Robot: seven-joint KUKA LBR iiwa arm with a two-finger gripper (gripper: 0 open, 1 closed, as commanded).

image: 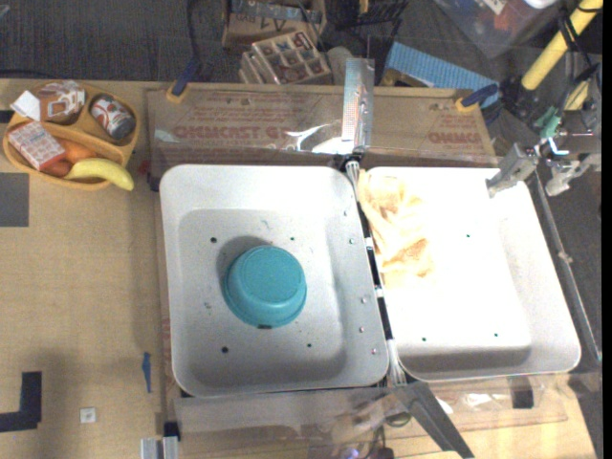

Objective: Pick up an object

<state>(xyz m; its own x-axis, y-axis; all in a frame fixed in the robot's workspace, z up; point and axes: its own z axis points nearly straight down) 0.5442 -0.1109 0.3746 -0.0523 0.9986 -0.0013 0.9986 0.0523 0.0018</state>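
A teal bowl [266, 286] lies upside down near the middle of the left bin [191, 204]. A crumpled pale yellow cloth-like thing [396, 228] rests against the left wall of the right bin [497, 295]. My gripper [524, 164] hangs at the far right corner of the right bin, over its rim, well away from both objects. Nothing shows between its fingers. The arm's grey and yellow parts [564, 41] rise behind it at the upper right.
An orange tray [27, 160] with a banana [101, 171], cans and boxes sits on the bench at the far left. Flat cardboard [249, 127] lies behind the bins. Boxes and cables clutter the floor beyond.
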